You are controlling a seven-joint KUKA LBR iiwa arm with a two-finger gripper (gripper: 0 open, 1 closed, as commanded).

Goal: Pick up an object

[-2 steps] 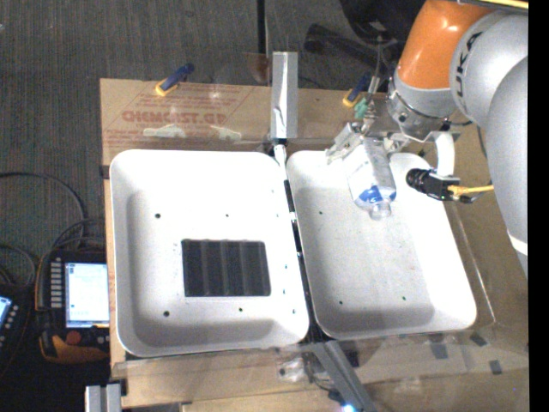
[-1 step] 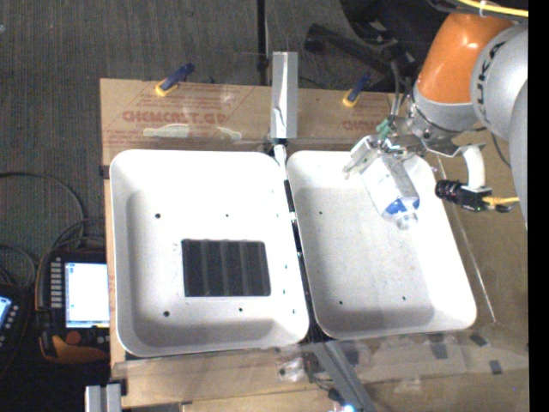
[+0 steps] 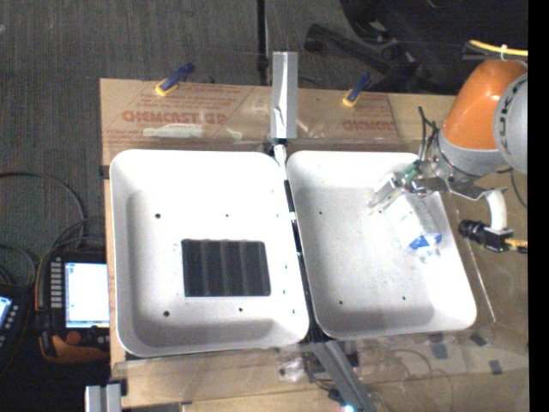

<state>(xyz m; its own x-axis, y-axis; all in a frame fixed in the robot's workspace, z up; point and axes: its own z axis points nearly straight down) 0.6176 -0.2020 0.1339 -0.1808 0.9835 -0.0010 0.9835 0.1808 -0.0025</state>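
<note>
Red "CHEMCAST" lettering (faint, partly smeared) on the backing board (image 3: 184,114).

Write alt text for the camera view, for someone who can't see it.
A grey robot arm with an orange band reaches from the right over the right shallow white bin, its gripper beside a clear plastic object with a blue mark. The left white bin holds a dark ribbed rectangular tray.

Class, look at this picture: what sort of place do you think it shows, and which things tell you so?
Most likely a robotics lab or test cell. A grey and orange robot arm reaches over two white bins on a bench, clamps hold down the board behind them, and a handheld control pendant lies on the carpeted floor.
</note>
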